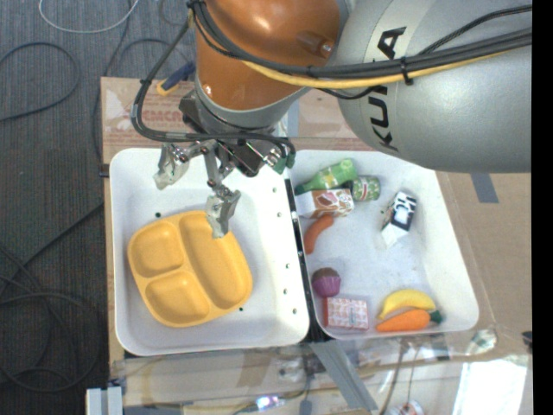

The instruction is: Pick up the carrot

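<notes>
Hovering over the left bin (pixel 130 335), the pincer (pixel 194 188) is hanging wide open and gripping nothing, one finger reaching the yellow divided tray (pixel 186 271). The carrot (pixel 404 321) is lying at the lower right of the frame, in the right bin (pixel 454 258), just beside a banana (pixel 408 300). Dark carpet with cables (pixel 52 102) is surrounding the worktop (pixel 121 111).

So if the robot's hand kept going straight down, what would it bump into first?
Probably the yellow tray. The hand hangs over the tray's top edge in the left bin, though height is hard to judge.
</notes>
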Robot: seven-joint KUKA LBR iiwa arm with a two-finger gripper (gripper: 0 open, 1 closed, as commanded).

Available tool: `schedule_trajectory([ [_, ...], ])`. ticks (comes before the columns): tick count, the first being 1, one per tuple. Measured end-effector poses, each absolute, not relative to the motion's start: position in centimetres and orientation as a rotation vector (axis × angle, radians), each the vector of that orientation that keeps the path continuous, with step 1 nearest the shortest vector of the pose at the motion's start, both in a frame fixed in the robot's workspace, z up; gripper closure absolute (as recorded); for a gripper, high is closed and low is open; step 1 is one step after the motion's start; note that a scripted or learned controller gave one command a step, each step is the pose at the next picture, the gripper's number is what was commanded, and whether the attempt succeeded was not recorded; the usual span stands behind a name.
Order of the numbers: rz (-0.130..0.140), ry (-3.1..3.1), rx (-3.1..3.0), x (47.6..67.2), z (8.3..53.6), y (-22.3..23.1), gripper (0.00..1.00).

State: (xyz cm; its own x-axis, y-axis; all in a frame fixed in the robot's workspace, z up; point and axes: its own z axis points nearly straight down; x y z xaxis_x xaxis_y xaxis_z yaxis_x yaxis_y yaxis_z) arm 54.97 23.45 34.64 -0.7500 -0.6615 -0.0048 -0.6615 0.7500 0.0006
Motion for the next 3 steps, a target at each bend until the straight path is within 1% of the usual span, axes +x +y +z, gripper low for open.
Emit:
schedule_trajectory([
  [1,0.004,2.607,-1.743,59.2,39.6,22.4,0.0],
  [2,0.003,2.397,-2.025,56.2,40.6,22.0,0.0],
  [3,0.005,1.95,-2.456,55.5,43.4,21.6,0.0],
])
